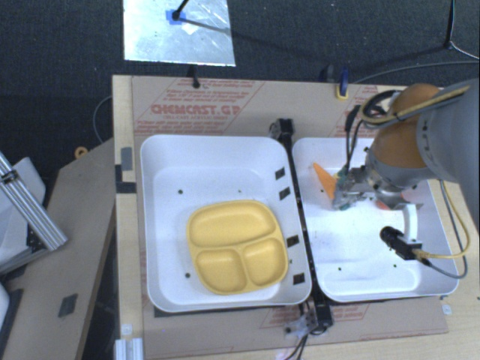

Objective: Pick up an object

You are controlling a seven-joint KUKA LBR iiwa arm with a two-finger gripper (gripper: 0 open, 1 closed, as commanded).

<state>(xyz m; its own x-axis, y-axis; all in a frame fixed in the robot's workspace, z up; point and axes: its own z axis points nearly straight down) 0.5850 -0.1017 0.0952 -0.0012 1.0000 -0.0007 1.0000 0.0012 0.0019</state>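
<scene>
Bench edge nearest the camera, brown board showing past the bins' front rims, with a small cluster of wires and clips at the seam between them. Left bin [154, 201]: shallow, white, smooth plastic, rounded corners, raised walls. Inside it, toward the front right, a yellow divided tray [236, 244], glossy, rounded, three compartments, close to the bin's right wall; bare white floor left and behind it. Black clips along the divider [294, 201] where the two bins meet. Right bin [352, 276]: same white shell, front half of the floor open and bare. Further back in it, an orange wedge-shaped piece [324, 177], flat and pointed, lying near the left wall. Gripper [345, 193] lowered just beside that piece, at its right edge; cannot tell whether the fingers stand apart or together, nor whether they touch the wedge. Grey arm [442, 137] with orange band [401, 137] crossing in over the right wall, black cable fitting [397, 242] and yellow cable hanging over the bin's right side, crowding that corner. Beyond, brown printed board, then dark carpet and a shiny foil sheet [178, 21].
</scene>
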